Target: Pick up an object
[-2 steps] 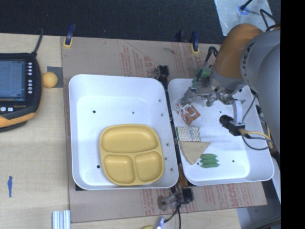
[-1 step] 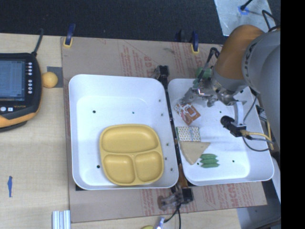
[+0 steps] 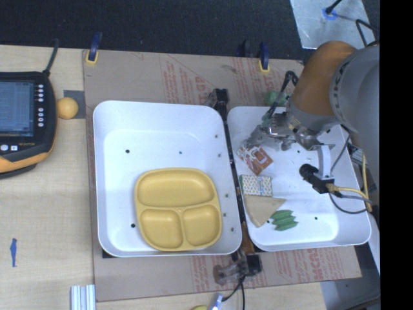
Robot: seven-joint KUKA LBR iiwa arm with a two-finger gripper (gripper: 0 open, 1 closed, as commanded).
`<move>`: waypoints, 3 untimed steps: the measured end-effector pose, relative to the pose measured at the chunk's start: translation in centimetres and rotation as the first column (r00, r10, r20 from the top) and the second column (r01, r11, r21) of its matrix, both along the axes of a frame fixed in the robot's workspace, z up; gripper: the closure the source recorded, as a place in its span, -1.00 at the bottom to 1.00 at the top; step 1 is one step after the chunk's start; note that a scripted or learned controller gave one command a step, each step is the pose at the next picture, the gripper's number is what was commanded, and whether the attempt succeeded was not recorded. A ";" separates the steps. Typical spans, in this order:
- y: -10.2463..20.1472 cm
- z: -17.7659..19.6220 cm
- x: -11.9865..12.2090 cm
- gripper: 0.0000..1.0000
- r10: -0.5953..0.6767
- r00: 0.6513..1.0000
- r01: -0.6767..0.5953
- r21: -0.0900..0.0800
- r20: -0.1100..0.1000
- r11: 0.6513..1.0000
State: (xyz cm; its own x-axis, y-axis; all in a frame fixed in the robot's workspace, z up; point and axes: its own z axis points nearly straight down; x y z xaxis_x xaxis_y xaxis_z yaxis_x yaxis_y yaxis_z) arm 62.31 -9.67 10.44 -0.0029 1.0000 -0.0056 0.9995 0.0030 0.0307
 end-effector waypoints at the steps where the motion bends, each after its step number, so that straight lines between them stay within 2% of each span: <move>1: 0.0 0.0 -1.9 -1.00 0.001 1.000 -0.001 0.000 0.001 1.000; 2: 0.3 0.0 -3.0 -1.00 -0.001 1.000 0.001 -0.002 0.003 1.000; 3: 0.2 0.0 -5.2 -1.00 0.001 1.000 -0.001 0.000 0.004 1.000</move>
